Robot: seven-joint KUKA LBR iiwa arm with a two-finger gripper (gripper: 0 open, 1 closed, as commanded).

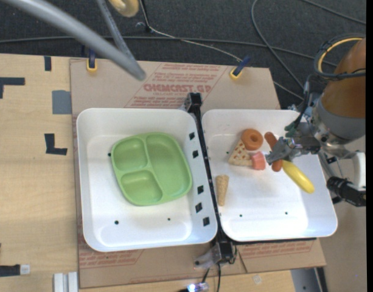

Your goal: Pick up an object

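**Banana within reach, nothing lifted yet**

Banana (297,177), the yellow toy fruit in the right-hand bin (265,227), lies flat on the white floor with no sign of being raised, so the pick looks to be at the approach stage: the arm is in place, but grasping and lifting remain to be done. Working from the near edge of the worktop (28,181) back, the ice-cream cone (222,189) sits closest to the camera, near the divider between the bins. Beyond it the banana runs at a slant, its upper end just beside the claw (282,151), which hangs low over the bin from the right. Whether the claw is spread or pressed together cannot be told from this angle; no object can be seen between its tips. Just left of it lie a small pink block (258,161) and a pizza wedge (240,155), with an orange doughnut (252,139) and a red sausage (271,140) farther back. In the left-hand bin (98,224) a green divided plate (151,168) rests untouched. The banana or the pink block seem the likeliest targets, judging by closeness alone.
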